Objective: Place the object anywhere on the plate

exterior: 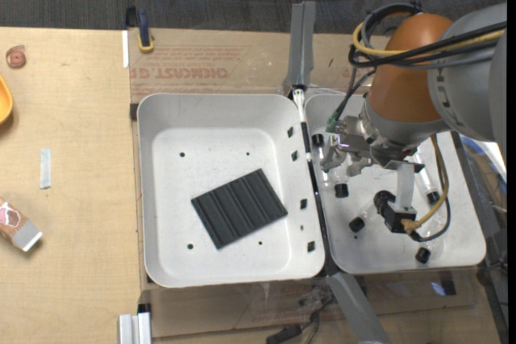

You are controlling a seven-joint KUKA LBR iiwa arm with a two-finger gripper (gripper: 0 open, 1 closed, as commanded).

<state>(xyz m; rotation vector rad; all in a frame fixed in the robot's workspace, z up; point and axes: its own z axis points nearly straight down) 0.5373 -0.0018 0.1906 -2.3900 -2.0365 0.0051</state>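
Gripper hangs over right bin, close to its left wall. Whether it is released or clenched is not readable from above.

3 small black pieces, blocky, lie apart on the smooth white floor. The nearest piece is just beside the gripper, not in it.

Plate: dark grey, rectangular, ribbed, lying flat and askew in left bin.

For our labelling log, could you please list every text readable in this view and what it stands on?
Red printed lettering on the cardboard sheet behind the left bin: upside down from here, too blurred to quote.
Wrapped item at the bench's left edge: markings too small to read.
No other text is legible.
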